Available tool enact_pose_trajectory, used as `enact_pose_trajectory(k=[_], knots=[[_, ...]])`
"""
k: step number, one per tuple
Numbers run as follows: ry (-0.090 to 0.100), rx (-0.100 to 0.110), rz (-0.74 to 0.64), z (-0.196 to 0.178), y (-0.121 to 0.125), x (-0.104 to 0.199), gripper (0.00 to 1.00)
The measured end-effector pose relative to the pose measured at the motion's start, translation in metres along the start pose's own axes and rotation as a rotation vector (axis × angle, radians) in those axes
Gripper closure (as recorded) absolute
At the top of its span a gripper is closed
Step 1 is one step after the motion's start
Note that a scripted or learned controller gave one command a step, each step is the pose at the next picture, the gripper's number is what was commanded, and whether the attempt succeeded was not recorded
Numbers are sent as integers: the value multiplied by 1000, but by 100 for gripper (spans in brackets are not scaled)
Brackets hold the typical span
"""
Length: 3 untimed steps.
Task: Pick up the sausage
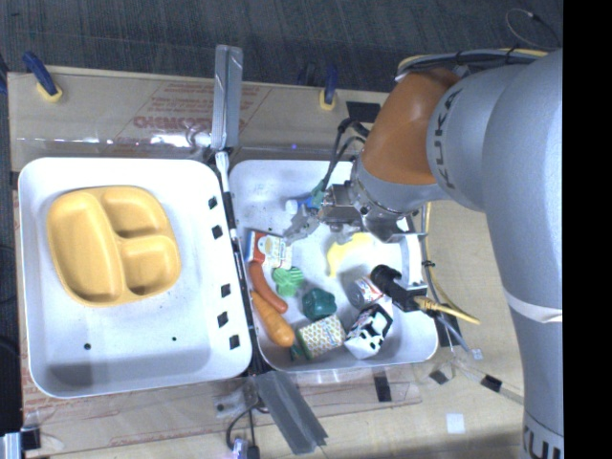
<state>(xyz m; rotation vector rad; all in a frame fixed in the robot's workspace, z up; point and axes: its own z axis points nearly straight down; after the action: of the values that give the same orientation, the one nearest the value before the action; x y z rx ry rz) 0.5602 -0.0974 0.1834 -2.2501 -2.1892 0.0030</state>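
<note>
Sausage (266, 290) lies apart, lower-left of tool (304, 220).

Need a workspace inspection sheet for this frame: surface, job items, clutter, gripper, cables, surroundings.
Surface: two white bins side by side, left bin and right bin, on a bench.
Job's things: sausage lies along the right bin's left wall, free of the gripper, beside a carrot.
Clutter: yellow tray in the left bin; in the right bin a green toy, teal toy, patterned block, cow toy, banana.
Gripper: gripper hangs over the right bin's upper middle; jaws state unclear.
Cables: black cable by the wrist.
Surroundings: blue clamps on the bench's far edge.
</note>
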Motion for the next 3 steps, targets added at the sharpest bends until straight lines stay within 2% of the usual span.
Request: enact_pose_trajectory(k=[1, 2, 3], knots=[[0, -5, 53, 76, 99, -7, 0], [1, -1, 471, -9, 95, 67, 0], [1, 0, 535, -9, 92, 137, 0]])
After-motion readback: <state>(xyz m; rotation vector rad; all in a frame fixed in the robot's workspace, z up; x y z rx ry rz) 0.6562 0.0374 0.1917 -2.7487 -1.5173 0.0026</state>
